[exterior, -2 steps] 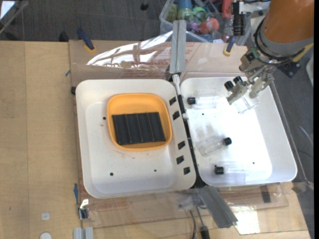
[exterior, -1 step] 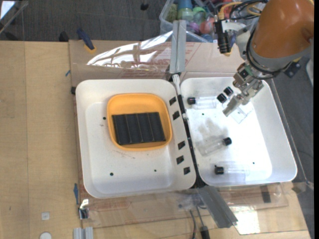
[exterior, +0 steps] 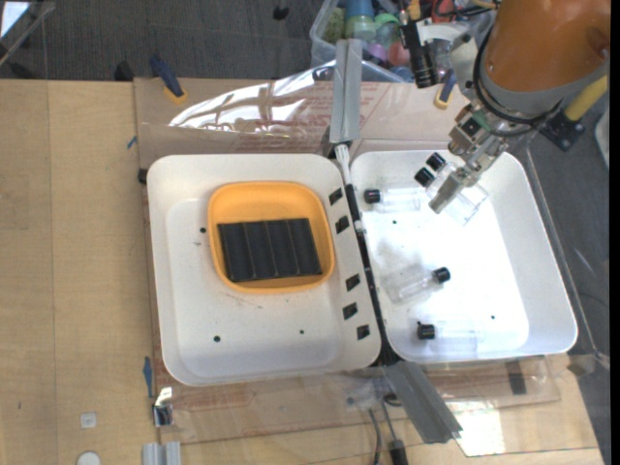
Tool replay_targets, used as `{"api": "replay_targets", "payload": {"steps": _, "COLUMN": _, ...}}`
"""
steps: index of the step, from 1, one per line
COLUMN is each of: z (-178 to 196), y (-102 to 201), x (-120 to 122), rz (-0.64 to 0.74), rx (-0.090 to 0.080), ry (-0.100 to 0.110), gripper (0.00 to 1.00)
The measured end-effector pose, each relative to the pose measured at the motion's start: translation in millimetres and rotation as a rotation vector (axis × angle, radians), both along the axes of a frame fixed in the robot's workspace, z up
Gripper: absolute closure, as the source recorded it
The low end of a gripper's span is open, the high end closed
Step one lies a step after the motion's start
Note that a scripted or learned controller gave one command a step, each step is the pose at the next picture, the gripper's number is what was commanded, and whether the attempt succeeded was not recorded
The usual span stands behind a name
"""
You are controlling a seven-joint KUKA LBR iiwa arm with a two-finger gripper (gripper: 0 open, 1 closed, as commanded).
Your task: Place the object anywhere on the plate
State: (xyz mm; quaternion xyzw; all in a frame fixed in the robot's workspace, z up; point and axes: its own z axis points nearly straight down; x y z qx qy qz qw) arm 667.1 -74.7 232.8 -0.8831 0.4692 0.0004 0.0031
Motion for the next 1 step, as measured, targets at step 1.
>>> {"api": "replay_targets", "payload": {"steps": 1, "z": 29.9, "y": -4.4, "x": 0.3, "rz": 0.083, "rx": 0.0, "ry": 0.0, "gripper": 1.0}}
